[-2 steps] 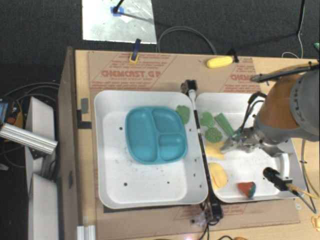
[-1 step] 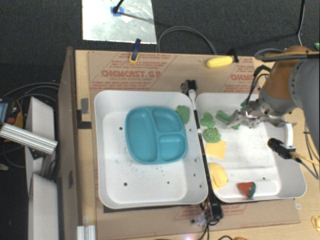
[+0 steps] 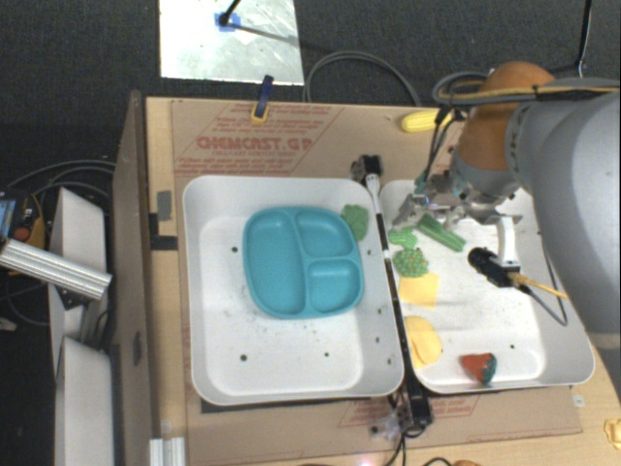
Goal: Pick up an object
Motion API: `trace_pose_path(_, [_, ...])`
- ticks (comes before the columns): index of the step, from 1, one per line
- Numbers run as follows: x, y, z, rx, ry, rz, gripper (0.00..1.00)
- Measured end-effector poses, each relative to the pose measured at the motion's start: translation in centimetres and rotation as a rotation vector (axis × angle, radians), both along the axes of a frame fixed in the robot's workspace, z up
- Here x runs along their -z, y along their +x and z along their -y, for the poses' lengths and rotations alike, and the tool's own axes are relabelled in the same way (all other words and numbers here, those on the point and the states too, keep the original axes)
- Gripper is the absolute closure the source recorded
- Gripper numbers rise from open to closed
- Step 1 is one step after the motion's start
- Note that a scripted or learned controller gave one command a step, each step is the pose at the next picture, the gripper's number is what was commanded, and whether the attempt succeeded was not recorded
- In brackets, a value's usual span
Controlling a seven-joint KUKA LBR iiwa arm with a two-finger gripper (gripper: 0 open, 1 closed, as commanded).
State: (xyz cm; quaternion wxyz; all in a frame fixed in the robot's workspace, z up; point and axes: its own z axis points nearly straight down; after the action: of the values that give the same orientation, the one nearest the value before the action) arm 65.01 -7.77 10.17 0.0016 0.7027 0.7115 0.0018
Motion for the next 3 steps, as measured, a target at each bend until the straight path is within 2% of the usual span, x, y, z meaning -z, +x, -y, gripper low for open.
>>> trace_pose_path(1, [-1.0,-0.1,0.6,0.004,-0.002,0.001,1.00])
trace_pose_path(2, [-1.0,-0.1,0.6,0.002,-0.002,-0.001,0.00])
trace_pose_path(3, [1.8,2.0,1.5,0.006,-0.001,-0.001,0.00])
